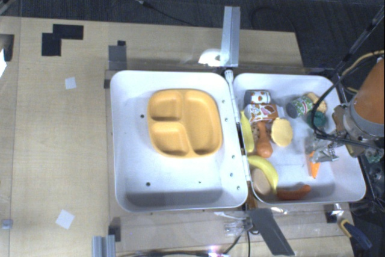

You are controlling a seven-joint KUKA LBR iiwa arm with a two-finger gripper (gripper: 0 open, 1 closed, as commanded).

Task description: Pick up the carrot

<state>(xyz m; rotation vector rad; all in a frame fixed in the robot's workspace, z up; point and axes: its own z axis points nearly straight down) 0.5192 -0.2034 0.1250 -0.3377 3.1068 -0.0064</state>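
Note:
The carrot [313, 168] is a small orange piece lying in the right part of the right bin [349, 186], pointing toward the front. My gripper [320, 153] hangs directly over its upper end, reaching in from the right beneath the grey wrist and orange band [370, 96]. The metal gripper parts cover the carrot's top end, so I cannot see whether they touch it.
The right bin also holds two printed cans [261, 105], a yellow round fruit [281, 132], a hot dog [264, 141], a banana [266, 167], a red sausage [293, 191], a grey can [299, 107] and a teal item [319, 119]. A yellow divided plate [183, 122] lies in the left bin [129, 147].

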